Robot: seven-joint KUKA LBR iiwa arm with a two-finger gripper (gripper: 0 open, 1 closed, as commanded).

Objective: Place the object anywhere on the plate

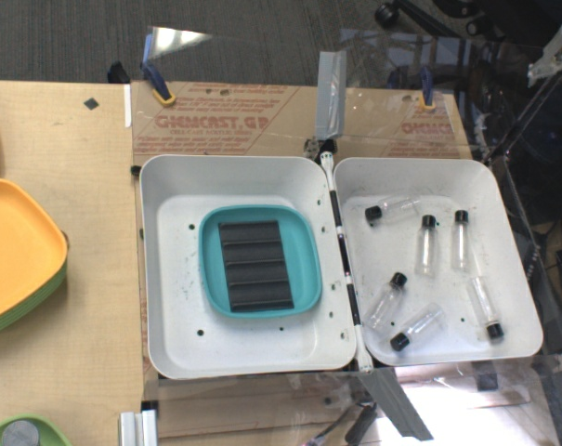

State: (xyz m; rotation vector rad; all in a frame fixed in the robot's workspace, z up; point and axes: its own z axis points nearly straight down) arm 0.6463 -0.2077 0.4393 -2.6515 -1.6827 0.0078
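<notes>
Behind the plate (305, 260), a brown sheet (262, 110) has faint red letters that look like "CHEMCAST GP". The blue-green plate sits in the left bin (169, 334). A black bumpy block (255, 266) lies flat in the middle of the plate. Right of the plate, little clear tubes (427, 242) with black caps lie in the right bin (505, 203).

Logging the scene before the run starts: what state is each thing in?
Teal plate: flat in the left bin, carrying a dark ribbed block.
Vials: six, clear with black caps, lying scattered in the right bin, none on the plate.
Orange plates: stacked on the bench.
</notes>
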